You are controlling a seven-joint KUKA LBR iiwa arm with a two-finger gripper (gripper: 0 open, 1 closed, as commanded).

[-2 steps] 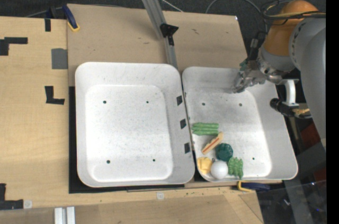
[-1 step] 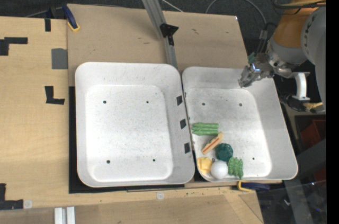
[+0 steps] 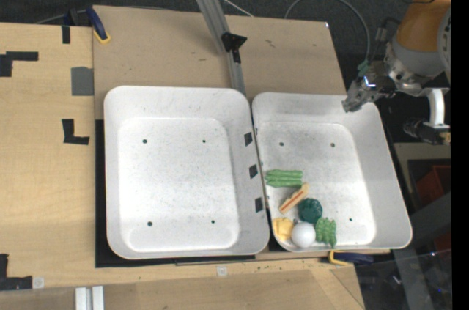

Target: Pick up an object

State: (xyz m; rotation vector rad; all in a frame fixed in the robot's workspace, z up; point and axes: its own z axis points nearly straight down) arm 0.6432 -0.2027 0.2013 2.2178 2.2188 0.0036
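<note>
The right bin point(image 3: 366, 155) holds a small cluster of toy foods at its near left corner: a light green ridged piece point(image 3: 283, 177), an orange carrot-like stick point(image 3: 293, 197), a dark green round piece point(image 3: 310, 210), a white ball point(image 3: 303, 234), a yellow piece point(image 3: 282, 228) and a small green leafy piece point(image 3: 326, 231). My gripper point(image 3: 352, 101) hangs over the far right rim of this bin, well away from the cluster. Nothing shows between its fingers, which are small and dark here.
The left bin point(image 3: 124, 155) stands beside the right one, with black clips along their shared wall. A slanted metal bar point(image 3: 209, 1) crosses the bench at the back. Cables loop behind the right bin.
</note>
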